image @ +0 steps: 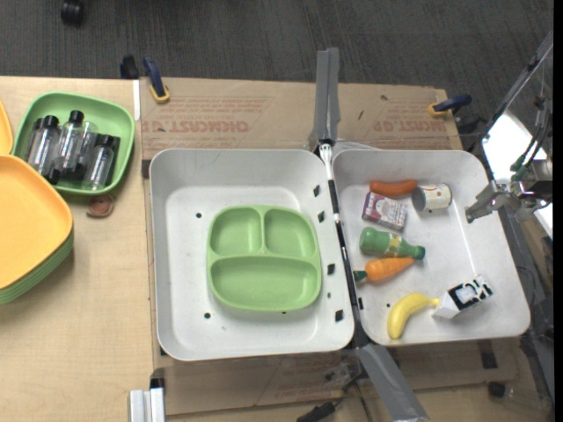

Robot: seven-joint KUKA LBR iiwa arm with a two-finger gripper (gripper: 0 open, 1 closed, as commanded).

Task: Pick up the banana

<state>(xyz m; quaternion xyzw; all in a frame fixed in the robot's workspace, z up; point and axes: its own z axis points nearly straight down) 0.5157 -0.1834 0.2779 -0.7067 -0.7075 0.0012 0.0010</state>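
While the small curved yellow plastic banana (407, 311) lies untouched near the bottom edge of the right-hand shallow white bin (493, 271), low in the frame, the step in hand is the approach. Just right of it sits a small black-and-white box (466, 295); just above, an orange toy carrot (389, 268) and a green toy bottle (391, 243). A good descent lands on the banana's middle, clear of the box. Farther up at the right edge, the metal hand (494, 199) hovers over the bin's rim; whether it is open or closed, I cannot tell.
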